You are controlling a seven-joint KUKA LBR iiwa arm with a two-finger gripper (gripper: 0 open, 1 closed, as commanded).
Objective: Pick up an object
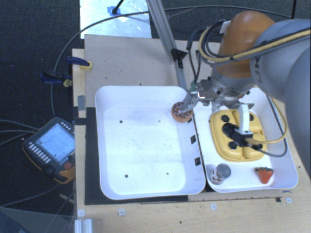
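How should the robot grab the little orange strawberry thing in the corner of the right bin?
Pinch the orange strawberry across its narrower middle, coming straight down from above. It lies alone on the right bin's floor, but near the corner walls, so a sideways approach would probably bump them.

Tan bench [126, 62], two white bins [141, 144]

Even overhead light, soft grainy focus, glare whitening the left bin [141, 144] and blurring edges.
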